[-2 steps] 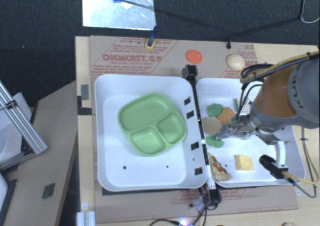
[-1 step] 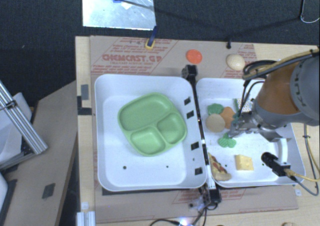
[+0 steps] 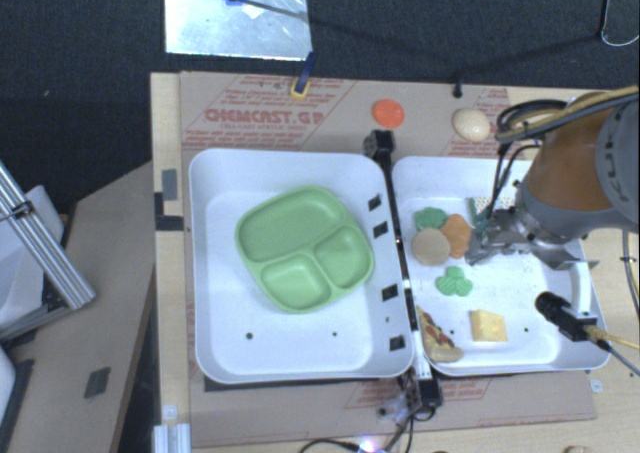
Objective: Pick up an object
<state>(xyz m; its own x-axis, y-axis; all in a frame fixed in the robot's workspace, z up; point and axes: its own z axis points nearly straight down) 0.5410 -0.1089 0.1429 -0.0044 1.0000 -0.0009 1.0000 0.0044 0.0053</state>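
My hand (image 3: pixel 478 241), grip state unclear, is hovering mid-right, crowded by the orange piece (image 3: pixel 458 233), tan disc (image 3: pixel 431 246) and green clump (image 3: pixel 455 283).

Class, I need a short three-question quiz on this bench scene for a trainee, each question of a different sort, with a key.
1. True or false: the green tray lies in the right bin.
2. Which sits nearest the gripper? A) yellow wedge B) orange piece C) green tray
3. Fill in: the orange disc and the pale egg lie ____ the bins, on the board.

Key: 1 false, it is in the left bin; 2 B; 3 outside.
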